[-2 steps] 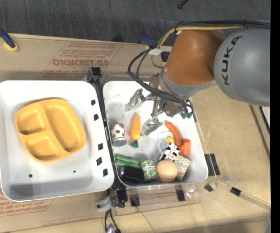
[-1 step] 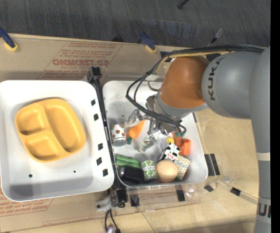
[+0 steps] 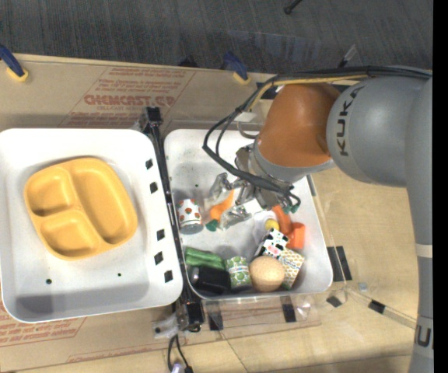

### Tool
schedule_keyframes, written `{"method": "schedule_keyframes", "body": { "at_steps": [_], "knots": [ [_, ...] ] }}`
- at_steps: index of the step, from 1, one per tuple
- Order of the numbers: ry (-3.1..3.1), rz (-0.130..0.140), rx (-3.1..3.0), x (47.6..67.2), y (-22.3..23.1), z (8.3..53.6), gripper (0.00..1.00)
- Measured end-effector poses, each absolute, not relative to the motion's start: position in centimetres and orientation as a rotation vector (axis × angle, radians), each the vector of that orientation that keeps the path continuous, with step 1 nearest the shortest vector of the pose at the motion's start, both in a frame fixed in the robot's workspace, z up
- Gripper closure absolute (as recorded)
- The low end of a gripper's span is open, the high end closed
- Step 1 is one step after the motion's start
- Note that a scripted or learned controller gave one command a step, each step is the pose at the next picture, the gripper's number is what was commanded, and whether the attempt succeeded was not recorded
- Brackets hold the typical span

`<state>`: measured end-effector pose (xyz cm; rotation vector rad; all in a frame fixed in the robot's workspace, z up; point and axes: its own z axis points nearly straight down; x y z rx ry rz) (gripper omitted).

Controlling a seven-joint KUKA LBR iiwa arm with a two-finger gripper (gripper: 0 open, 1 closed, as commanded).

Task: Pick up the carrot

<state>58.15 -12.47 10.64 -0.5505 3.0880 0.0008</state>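
Note:
The carrot (image 3: pixel 225 204), small and orange with a green end pointing down-left, is in the middle of the right bin (image 3: pixel 179 150). My gripper (image 3: pixel 230 199) reaches down from the grey and orange arm (image 3: pixel 298 127) and sits right over it. One metal finger (image 3: pixel 219 183) stands on the carrot's upper-left side and the other on its lower-right side, so the carrot is between them and they look closed against it. The carrot is still low, at about the height of the bin floor.
A small red and white can (image 3: pixel 190 214) stands just left of the carrot. Along the bin's near side lie a green piece (image 3: pixel 203 256), a black block (image 3: pixel 208 279), a beige ball (image 3: pixel 267 273), a cow-patterned toy (image 3: pixel 273 244) and a red-orange item (image 3: pixel 294 230). The left bin holds a yellow divided plate (image 3: pixel 80 206).

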Motion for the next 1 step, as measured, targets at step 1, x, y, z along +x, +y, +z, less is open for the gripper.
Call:
{"method": "schedule_keyframes", "body": {
  "at_steps": [1],
  "knots": [
    [3.035,-0.004,-0.774,60.08,-7.9,19.62,1.0]
  ]
}}
